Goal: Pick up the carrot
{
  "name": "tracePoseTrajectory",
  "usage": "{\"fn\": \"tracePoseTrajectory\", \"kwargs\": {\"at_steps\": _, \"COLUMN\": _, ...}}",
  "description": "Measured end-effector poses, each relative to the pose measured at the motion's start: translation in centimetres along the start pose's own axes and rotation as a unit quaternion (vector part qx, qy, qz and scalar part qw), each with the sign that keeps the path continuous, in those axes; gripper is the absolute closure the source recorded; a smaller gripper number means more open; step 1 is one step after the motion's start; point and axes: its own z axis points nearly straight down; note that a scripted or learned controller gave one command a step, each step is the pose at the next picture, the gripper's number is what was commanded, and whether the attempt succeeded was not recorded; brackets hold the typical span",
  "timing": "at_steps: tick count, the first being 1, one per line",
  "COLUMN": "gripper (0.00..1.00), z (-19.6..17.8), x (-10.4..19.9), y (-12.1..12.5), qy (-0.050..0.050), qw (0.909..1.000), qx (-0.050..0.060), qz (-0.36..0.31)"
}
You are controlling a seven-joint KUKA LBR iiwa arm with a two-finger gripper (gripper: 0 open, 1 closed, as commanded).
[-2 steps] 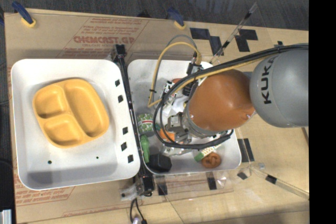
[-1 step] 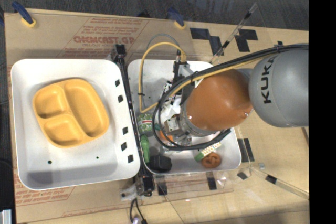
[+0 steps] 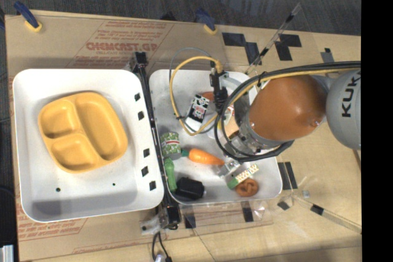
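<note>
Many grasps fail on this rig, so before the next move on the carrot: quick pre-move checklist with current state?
1. Carrot located in the right bin: ok.
2. Carrot lying free, not lifted: ok.
3. End effector at the carrot's right end: ok.
4. Finger state: cannot tell.
5. Clearance: not ok; small can and green item sit near the carrot's left end, black object just below it.
6. Yellow tray in the left bin, out of the way: ok.

You saw a grey arm [image 3: 344,108] with black lettering, a glossy orange band [image 3: 284,107], and black and yellow cables [image 3: 184,64] looped beside its wrist.
</note>
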Motion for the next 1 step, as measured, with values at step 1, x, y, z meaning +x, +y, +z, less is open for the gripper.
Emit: {"fn": "tracePoseTrajectory", "kwargs": {"at_steps": 1, "gripper": 0.00, "z": 0.04, "x": -0.23, "y": -0.12, "qy": -0.001, "qw": 1.0000, "qx": 0.000, "qz": -0.002}}
